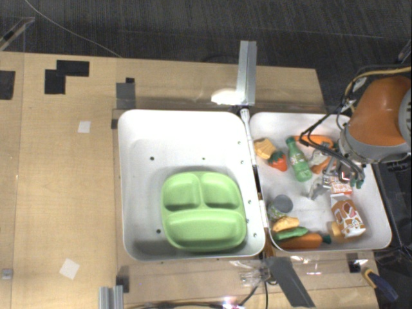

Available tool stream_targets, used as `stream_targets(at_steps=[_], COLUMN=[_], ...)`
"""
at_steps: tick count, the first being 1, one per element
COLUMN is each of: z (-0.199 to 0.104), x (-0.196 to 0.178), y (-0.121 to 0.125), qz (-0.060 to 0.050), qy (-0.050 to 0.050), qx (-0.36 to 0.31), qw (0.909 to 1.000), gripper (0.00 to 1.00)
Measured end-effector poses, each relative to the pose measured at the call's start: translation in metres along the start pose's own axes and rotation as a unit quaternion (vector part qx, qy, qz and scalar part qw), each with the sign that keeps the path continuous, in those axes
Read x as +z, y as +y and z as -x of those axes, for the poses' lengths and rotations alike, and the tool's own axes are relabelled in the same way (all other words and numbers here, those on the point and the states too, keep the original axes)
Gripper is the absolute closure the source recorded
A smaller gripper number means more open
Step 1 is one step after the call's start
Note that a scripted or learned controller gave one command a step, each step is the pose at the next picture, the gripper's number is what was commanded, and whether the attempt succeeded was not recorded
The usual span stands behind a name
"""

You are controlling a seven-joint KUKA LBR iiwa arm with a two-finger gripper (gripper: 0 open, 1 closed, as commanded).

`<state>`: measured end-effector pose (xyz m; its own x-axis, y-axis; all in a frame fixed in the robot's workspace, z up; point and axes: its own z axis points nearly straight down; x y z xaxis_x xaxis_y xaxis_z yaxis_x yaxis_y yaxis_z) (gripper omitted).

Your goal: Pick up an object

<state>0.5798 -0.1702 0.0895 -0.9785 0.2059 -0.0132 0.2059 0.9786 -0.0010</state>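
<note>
Two shallow white bins point(187, 124) are seen on a wooden bench. At centre right, the grey two-finger gripper point(328, 180) is poised over toy groceries beside a green plastic bottle point(298, 161); its finger state cannot be told.

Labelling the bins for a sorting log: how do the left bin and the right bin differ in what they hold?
The left bin holds one big thing, a green tray; the right bin holds many small ones, such as a green bottle and a carrot. The arm's gripper is over the right bin, not the left bin. Both are shallow, white and side by side.
</note>
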Motion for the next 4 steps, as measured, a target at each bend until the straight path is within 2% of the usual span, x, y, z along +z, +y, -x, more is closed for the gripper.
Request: stream_targets(at_steps=[1, 2, 3, 4], z=[0.006, -0.019, 0.017, 0.040], x=[0.000, -0.001, 0.001, 0.002], y=[0.032, 0.084, 0.044, 0.085], qz=[0.001, 0.001, 0.001, -0.007], qy=[-0.001, -0.002, 0.000, 0.015], qx=[-0.023, -0.028, 0.036, 0.048], qw=[0.9997, 0.9996, 0.9994, 0.9987], gripper=[0.00, 0.00, 0.00, 0.00])
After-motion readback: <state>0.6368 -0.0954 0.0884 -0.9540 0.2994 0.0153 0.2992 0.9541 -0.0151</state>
